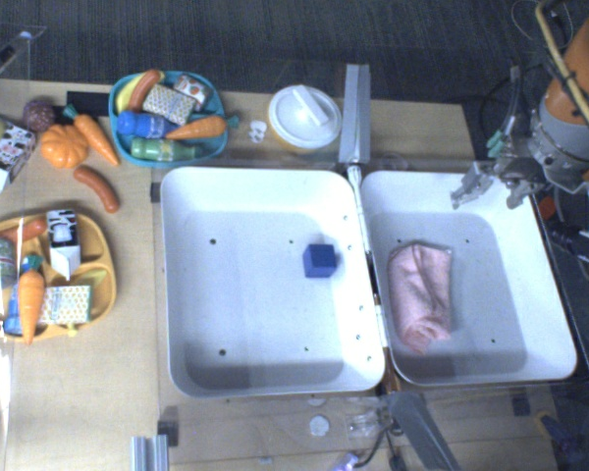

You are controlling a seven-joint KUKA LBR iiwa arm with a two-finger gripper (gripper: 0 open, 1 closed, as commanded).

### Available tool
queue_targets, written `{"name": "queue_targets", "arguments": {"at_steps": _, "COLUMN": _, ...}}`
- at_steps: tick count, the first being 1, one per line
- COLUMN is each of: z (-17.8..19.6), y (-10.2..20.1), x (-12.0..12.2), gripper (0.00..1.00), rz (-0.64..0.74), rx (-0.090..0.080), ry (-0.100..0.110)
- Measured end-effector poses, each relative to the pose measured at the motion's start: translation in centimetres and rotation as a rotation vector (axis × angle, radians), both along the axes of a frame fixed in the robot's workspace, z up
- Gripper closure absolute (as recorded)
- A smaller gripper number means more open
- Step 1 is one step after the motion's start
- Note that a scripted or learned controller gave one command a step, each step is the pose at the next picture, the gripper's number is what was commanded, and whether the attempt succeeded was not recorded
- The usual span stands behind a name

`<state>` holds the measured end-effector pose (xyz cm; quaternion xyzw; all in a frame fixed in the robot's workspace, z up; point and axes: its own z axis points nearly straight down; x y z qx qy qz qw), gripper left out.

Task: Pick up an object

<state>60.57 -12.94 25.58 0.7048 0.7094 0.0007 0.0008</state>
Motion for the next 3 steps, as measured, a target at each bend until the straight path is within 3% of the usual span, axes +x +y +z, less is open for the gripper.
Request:
{"name": "queue_targets", "arguments": {"at_steps": 1, "z": -13.2, "y": 1.4, "x": -5.4, "gripper": 0.00, "rz": 0.047, "rx": 0.001, "ry": 0.003}}
{"name": "queue_targets", "arguments": {"at_steps": 2, "z": -16.4, "y": 4.0, "x": -2.1, "gripper": 0.00, "rz": 0.176, "rx": -0.002, "ry": -0.013}}
{"name": "queue_targets", "arguments": {"at_steps": 3, "z": -15.3, "y": 4.2, "x": -1.9, "gripper": 1.00, "rz": 0.178, "rx": -0.002, "ry": -0.019}}
